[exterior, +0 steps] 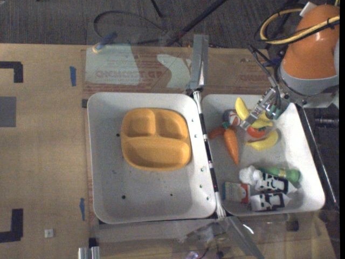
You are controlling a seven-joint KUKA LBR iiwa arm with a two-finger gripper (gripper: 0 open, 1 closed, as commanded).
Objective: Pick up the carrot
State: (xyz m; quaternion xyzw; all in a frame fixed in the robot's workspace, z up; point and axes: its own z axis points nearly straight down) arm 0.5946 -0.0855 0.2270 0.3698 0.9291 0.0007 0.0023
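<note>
Camera view: the gripper [253, 118] hangs over the right bin [310, 161]; whether it is open or closed cannot be told. The carrot [232, 144], a smooth orange taper, lies just below-left of it, beside yellow bananas [264, 140]. A sound grasp would likely straddle the carrot's thicker end, across its width. The left bin [102, 161] holds a glossy compartmented orange tray [156, 138].

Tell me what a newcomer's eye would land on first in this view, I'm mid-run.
Probably the big orange band of the arm at the upper right, over the right bin, with its claw low among the toy food there. Next, the yellow divided plate sitting alone in the left bin. The carrot lies in the right bin, just left of the claw.
</note>
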